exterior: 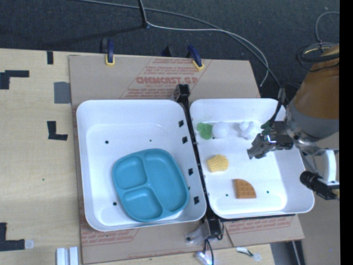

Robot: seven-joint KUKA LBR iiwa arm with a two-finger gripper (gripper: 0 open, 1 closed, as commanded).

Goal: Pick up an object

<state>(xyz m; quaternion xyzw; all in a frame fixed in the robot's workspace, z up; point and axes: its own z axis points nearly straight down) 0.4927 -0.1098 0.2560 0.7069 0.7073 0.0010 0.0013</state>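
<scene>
Bins (88,126): 2 | blue tray (150,184): 1 | small items: 5 | jaws (258,148): state cannot be told

4 small objects in the right bin (276,203) — green (205,130), white (221,130), yellow (217,163), waffle-brown (244,189).

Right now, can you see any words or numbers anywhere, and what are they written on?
"CHEMCAST GP" or close to it: red print on the cardboard sheet under the two bins, above the left bin. The last letters are blurry, so I am not sure of them.
Smaller red lines below it: too blurred to read.
The blue plate and food pieces carry no words.
</scene>
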